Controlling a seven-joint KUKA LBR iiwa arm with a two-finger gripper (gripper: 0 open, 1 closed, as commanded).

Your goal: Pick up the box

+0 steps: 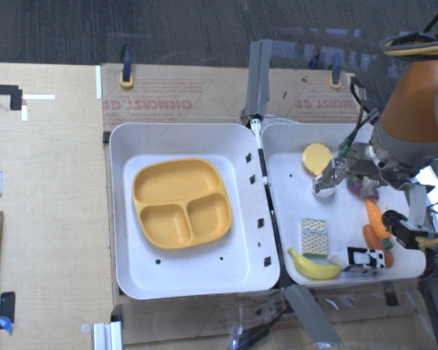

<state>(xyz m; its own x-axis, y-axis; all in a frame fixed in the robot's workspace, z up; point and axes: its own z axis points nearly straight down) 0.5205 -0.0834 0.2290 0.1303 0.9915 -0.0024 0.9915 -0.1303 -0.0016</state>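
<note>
one box (314, 237) lies flat in the right bin (288, 195), just above the banana (314, 267), its long axis running twelve to six. the gripper (325, 184) hangs near, at its twelve o'clock, holding nothing; whether the fingers are spread i cannot tell.

Yellow tray (181, 202) in left bin (124, 217); banana (313, 266), carrot (375, 218) in right
</note>
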